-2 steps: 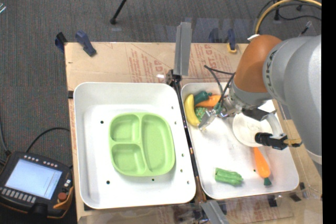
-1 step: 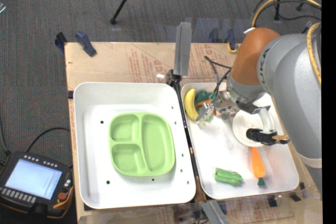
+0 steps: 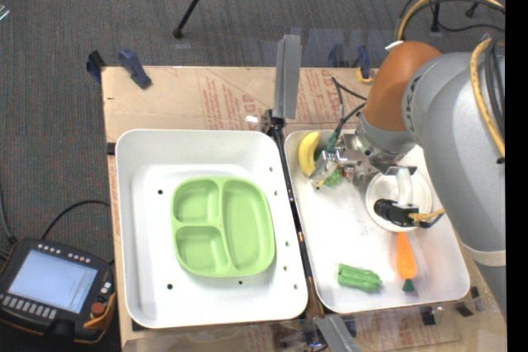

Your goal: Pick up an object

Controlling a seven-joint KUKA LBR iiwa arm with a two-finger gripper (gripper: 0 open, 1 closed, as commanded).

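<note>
Over the far left corner of the right bin, the end effector of the grey arm hangs low just beside a yellow banana, which lies against the bin's wall next to the divider between the two bins. Whether the end effector is spread or pressed together cannot be told from this angle, and nothing is visibly held in it. Judging by that position, the pick is at the approach stage, with the banana the likely target and not yet lifted. The next move would call for centring over the fruit, descending around it, closing, then raising it clear. With the fruit hard against the wall there is little room on that side, so a miss looks possible. Near the front of the same bin lie an orange carrot and a green toy, well apart from the end effector. A green divided plate sits in the left bin on the tabletop.
</note>
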